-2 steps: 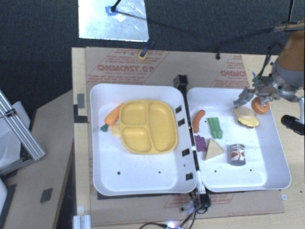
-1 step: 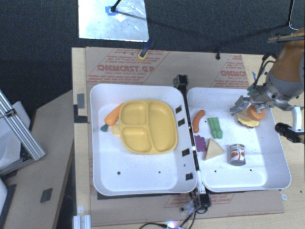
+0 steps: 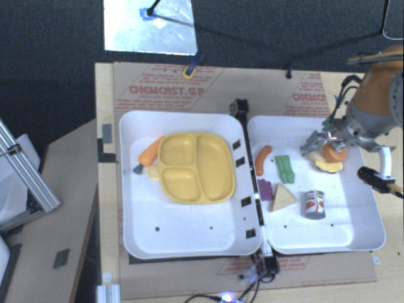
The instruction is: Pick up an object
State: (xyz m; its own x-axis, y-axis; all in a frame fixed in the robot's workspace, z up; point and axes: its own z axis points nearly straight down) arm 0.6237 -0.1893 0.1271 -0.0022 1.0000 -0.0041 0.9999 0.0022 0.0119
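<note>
Landmark for you: the yellow divided plate point(image 3: 192, 167), sitting in the left bin point(image 3: 136, 232). The right bin point(image 3: 360, 226) lies just beside it, past the centre seam. The arm point(image 3: 379, 100) reaches over the right bin's far corner, well away from the plate. Its gripper point(image 3: 323, 145) sits low over an orange-and-yellow toy food piece point(image 3: 329, 160); you cannot tell how the claw stands, nor whether it grips the piece. A carrot point(image 3: 149, 151) touches the plate's left rim. Beyond the plate's right edge: a green pod point(image 3: 285, 168), a soup can point(image 3: 314, 204), a cheese wedge point(image 3: 283, 198), a hot dog point(image 3: 262, 159), a purple piece point(image 3: 265, 189).
</note>
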